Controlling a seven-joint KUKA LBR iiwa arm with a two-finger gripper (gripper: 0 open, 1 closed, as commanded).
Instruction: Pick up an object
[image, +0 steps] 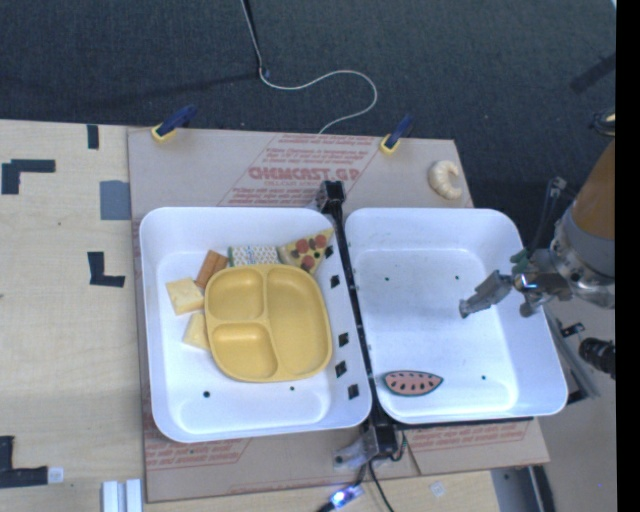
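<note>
A watermelon slice toy lies flat near the front wall of the right bin, untouched. Well above and right of the slice, the gripper hangs over the bin's right side with nothing in it; its open-or-closed state cannot be told. In the left bin, a yellow divided plate covers other food toys. Judging by this, the pick has not begun

Toy food pieces partly under yellow tray
</note>
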